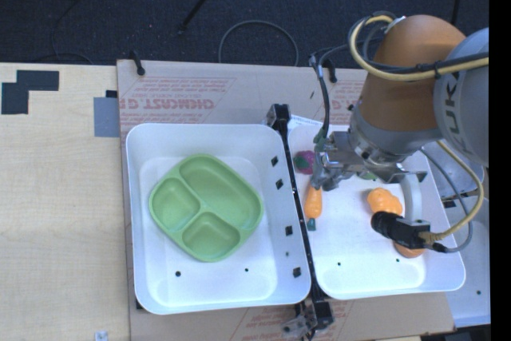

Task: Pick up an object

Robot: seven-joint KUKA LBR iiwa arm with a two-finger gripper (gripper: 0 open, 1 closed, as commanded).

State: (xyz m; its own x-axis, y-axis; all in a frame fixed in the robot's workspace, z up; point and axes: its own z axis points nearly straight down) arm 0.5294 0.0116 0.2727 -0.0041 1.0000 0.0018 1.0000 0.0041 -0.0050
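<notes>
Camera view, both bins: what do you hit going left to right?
Green divided plate in the left bin → black divider → orange carrot-like toy under the hand → orange toy, in the right bin.

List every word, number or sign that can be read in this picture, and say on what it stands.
"UK": grey letters on the robot arm, cut off at the picture's edge.
Red print on the cardboard sheet behind the bins: upside down and too blurred to read with certainty.
Red print on the cardboard's front edge: too small to read.
</notes>
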